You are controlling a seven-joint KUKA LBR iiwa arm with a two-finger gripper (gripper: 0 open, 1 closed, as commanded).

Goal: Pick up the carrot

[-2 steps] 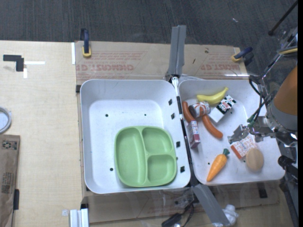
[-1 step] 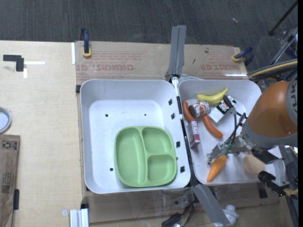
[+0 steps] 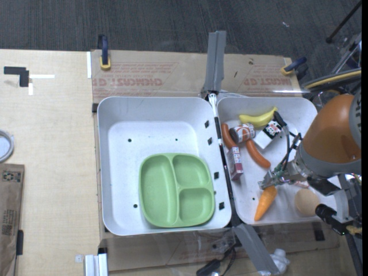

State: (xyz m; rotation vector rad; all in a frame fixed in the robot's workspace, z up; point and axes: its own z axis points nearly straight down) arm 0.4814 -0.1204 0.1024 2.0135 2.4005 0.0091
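Camera view: hand (image 3: 270, 182) just above carrot (image 3: 264, 202)

A light wooden bench (image 3: 52, 171) is carrying two shallow white bins set side by side, their inner rims touching. The left bin (image 3: 115, 154) is sitting well to the left of the gripper (image 3: 270, 181), and the right bin (image 3: 244, 209) is lying directly beneath the gripper. A sheet of printed cardboard (image 3: 155, 73) is lying flat on the bench behind both bins, held by a yellow clamp (image 3: 104, 59). Far left of the gripper, a roll of tape (image 3: 4, 146) is resting at the bench's edge, with a brown paper bag (image 3: 10, 211) lying just below it.
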